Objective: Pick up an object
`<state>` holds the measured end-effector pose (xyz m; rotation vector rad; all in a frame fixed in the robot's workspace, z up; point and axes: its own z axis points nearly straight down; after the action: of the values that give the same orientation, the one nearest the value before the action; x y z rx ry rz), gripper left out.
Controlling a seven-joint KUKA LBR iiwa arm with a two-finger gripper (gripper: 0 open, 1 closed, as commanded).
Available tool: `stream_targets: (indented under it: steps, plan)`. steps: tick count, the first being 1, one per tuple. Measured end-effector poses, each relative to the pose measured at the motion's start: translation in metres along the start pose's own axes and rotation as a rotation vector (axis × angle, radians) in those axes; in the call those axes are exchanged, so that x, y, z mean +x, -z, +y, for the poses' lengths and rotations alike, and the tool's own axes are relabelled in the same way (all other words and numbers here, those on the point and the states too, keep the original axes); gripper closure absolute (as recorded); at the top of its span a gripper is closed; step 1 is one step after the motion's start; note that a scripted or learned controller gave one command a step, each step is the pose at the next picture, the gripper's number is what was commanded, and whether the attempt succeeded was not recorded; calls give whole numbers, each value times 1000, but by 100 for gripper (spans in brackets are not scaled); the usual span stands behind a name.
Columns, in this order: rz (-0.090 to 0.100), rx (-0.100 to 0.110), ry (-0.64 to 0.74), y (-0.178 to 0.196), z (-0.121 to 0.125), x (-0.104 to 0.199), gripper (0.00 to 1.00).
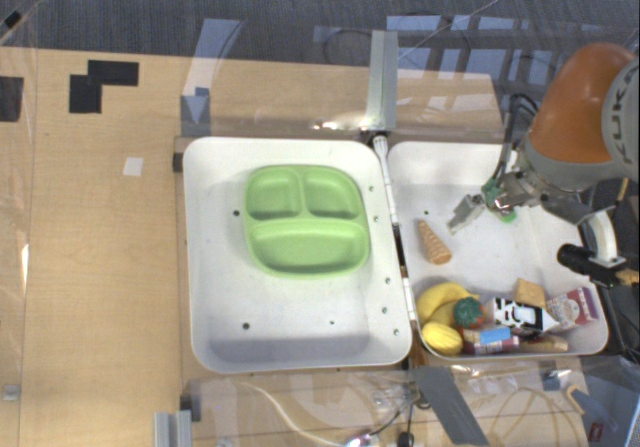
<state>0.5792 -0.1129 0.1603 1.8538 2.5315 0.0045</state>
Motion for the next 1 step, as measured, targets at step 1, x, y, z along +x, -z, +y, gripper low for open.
stream_targets:
  steps: [1]
  plan:
    - [-4, -12, -135, -68, -35, 28, 0]
